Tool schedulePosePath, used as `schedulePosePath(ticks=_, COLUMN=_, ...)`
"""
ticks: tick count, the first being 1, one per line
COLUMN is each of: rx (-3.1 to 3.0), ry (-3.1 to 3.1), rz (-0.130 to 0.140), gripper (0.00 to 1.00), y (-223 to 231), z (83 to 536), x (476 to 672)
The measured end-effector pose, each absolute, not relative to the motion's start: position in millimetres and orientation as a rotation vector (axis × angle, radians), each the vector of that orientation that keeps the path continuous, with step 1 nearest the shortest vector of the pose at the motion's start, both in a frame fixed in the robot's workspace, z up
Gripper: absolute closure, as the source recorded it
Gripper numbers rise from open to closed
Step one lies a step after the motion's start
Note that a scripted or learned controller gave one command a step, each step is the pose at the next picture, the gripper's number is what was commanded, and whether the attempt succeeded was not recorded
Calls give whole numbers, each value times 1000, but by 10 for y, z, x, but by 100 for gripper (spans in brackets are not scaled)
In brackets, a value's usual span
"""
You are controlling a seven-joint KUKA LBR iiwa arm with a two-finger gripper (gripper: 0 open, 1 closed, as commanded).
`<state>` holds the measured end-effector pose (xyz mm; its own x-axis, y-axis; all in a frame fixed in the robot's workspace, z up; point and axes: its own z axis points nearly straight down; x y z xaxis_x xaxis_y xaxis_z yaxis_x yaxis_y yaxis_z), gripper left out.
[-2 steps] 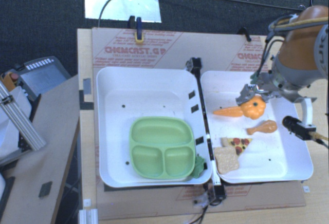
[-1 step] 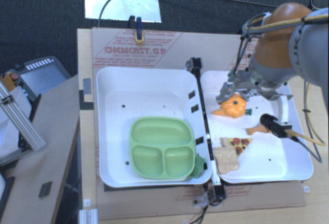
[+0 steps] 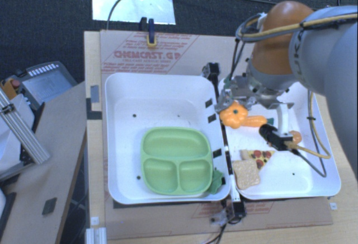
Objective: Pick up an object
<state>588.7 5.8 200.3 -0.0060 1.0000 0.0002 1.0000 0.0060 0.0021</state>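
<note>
Orange toy (image 3: pixel 241 117) is what we look at first: a lumpy orange thing with a small green spot on top, lying in the right bin (image 3: pixel 313 181) close to the wall where the two bins meet. Its long side runs across the bin, with the fat end toward that wall and the thin end pointing right.

Left of the orange toy, in the left bin (image 3: pixel 128 97), we see a green plate (image 3: pixel 176 160) with three parts. Something green peeks out from under its right corner, but we cannot tell what it is.

Just above the orange toy is the gripper (image 3: pixel 246 98). The big grey arm (image 3: pixel 313 41) hides much of it, so we cannot tell its state or whether it touches the toy.

Below the orange toy lie a pizza slice (image 3: pixel 257 155) and a piece of bread (image 3: pixel 246 174).
</note>
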Motion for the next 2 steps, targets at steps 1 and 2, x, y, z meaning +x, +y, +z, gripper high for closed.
schedulePosePath(ticks=1, rx=2213, ry=2229, rz=3, gripper=100, y=568, z=2167, x=5997)
schedulePosePath(ticks=2, rx=2211, ry=2231, rz=7, gripper=100, y=1084, z=2286, x=6127)
